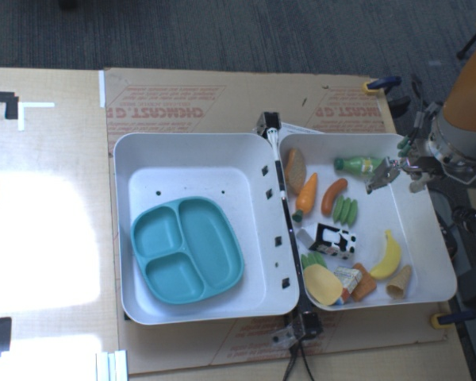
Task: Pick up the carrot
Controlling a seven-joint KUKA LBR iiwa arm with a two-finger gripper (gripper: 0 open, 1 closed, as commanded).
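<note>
The carrot (pixel 306 191) is orange with a small green tip. It lies lengthwise near the left wall of the right bin (pixel 428 236), beside a brown potato-like piece (pixel 295 166). My gripper (pixel 395 173) hangs over the bin's upper right part, well to the right of the carrot, close to a green bottle (pixel 358 164). Nothing shows in its grasp. The arm's orange band (pixel 468 94) sits at the right edge.
The right bin also holds an orange-red sausage shape (pixel 333 197), green pea pods (pixel 346 210), a black-and-white cow (pixel 334 240), a banana (pixel 388 256), a cone (pixel 399 280) and a yellow chip (pixel 321 286). A teal divided plate (pixel 189 249) lies in the left bin (pixel 143 157).
</note>
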